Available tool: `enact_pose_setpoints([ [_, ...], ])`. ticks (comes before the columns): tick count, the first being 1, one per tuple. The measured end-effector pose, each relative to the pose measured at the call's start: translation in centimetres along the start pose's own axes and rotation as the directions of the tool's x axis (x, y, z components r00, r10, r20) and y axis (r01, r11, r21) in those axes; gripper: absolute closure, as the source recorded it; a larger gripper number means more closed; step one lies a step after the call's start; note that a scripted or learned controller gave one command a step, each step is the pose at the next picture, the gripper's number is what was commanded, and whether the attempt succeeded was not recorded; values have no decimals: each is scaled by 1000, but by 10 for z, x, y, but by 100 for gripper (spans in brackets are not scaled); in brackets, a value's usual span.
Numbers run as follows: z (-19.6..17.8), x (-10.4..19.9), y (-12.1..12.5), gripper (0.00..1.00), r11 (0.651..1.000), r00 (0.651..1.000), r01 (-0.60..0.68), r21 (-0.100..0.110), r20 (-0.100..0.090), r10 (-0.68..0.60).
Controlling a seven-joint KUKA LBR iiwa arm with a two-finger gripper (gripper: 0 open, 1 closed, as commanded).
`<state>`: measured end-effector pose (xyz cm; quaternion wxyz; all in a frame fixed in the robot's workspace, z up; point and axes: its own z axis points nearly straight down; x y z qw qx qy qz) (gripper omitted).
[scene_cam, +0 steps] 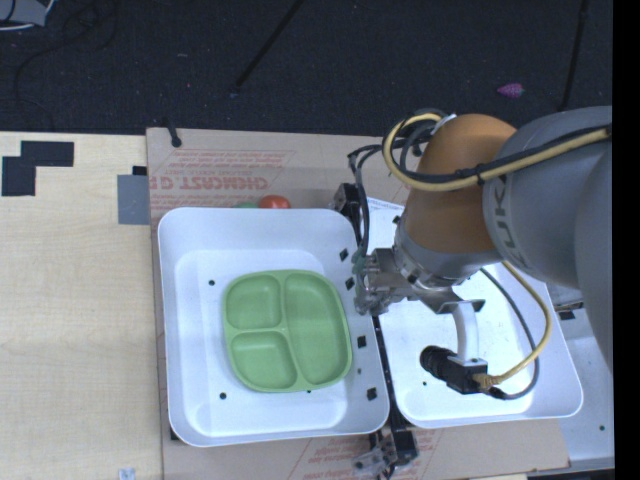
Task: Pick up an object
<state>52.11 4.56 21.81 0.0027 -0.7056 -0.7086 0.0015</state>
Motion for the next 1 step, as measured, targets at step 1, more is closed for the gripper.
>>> enact_pose_setpoints([
  [1, -9, 44, -1, 100, 1000, 1000, -1, -2, 1, 1],
])
